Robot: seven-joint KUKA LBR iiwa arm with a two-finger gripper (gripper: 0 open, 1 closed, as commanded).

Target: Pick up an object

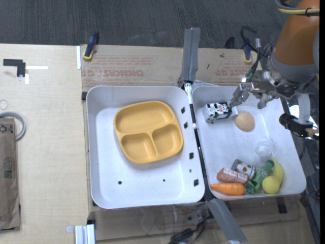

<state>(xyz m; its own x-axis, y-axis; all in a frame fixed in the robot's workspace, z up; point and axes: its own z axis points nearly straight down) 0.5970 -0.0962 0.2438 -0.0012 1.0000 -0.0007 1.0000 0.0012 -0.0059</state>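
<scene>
Near edge of right bin [299,179]: a cluster of one orange carrot [228,188], one red-and-white packet [232,175] with print too small to read, one small can [245,168], one green bottle [261,173], one yellow lemon [271,184] and one yellow piece [277,170] behind it. A clear plastic item [263,149] lies just above them, hard to make out. Mid bin: one tan egg-shaped object [245,121], with one black-and-white toy car [218,111] just left of it, near the bin's left wall.

Left bin [96,151]: one yellow three-compartment plate [148,131], tilted, sitting alone.

Hand [250,94] hangs over the far part of the right bin, above and right of the toy car, close to the egg-shaped object; cannot tell whether it is released or clenched, nothing seen between its fingers.

Two white bins sit side by side on a cardboard sheet [137,65] with reversed red print, looks like "CHEMCAT GP". Light wood table [40,111], two blue clamps [91,46] at the cardboard's far edge, brown paper bag [8,172] at left. Dark grey carpet floor [127,9] beyond.
</scene>
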